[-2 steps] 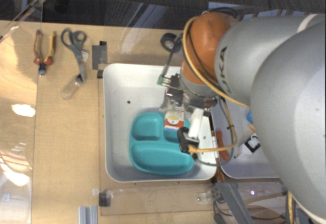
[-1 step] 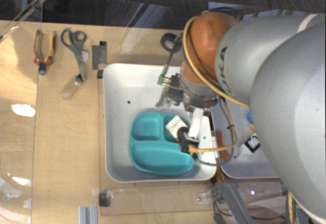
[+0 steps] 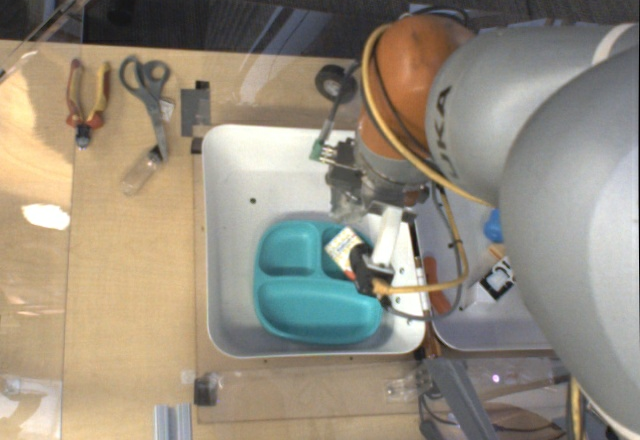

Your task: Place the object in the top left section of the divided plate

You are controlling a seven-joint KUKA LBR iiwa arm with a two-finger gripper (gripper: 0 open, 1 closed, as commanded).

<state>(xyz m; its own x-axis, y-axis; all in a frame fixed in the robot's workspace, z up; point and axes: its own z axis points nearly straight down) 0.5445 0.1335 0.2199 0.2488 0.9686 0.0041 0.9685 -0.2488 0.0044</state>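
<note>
A teal divided plate lies in the left white bin, with two small sections along its upper side and one large section below. A small white object with yellow and blue print sits at the plate's upper right section, just under my wrist. My gripper hangs over the plate's upper right edge, directly above that object. The grey arm with its orange band covers the bin's right side. Whether the object rests on the plate or is held is hidden from me.
The right bin holds a blue thing, a red thing and a black-and-white piece. On the bench lie red pliers, scissors, a black block and a dark tape roll.
</note>
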